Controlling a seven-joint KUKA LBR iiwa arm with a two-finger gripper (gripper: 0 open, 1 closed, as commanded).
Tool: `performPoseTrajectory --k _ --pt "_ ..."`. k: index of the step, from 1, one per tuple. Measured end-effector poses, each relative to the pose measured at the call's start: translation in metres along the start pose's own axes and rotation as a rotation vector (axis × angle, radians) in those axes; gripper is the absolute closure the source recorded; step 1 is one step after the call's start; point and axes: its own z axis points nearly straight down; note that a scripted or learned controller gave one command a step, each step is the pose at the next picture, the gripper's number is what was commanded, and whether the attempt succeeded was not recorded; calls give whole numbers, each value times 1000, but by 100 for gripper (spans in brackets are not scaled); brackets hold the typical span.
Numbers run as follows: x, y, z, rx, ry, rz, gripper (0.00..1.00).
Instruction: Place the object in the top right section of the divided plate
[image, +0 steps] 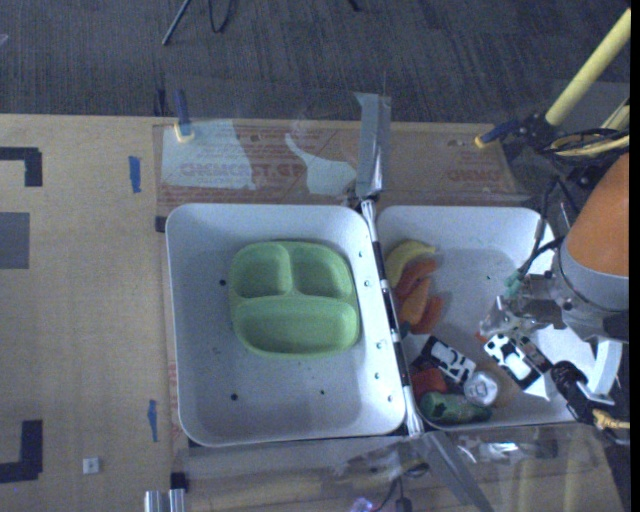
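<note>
A green divided plate lies in the left white bin. Its two small sections are on the far side and its one large section is on the near side. The top right section holds nothing. My gripper hangs over the right bin, near that bin's right side, above bare floor. Toy food is piled along the right bin's left wall: a yellow banana, orange pieces, a red piece and a dark green piece.
A black-and-white item and a small round silvery thing lie near the right bin's front. A metal divider separates the two bins. The orange-banded arm fills the right edge, with cables around it.
</note>
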Motion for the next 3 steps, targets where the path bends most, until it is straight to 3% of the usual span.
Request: performPoseTrajectory --k 1,2,3 --pt "90 76 9 -1 -1 -142 100" --pt "111 48 -29 -1 -1 -271 100" --pt "174 108 6 -2 -1 -333 100"
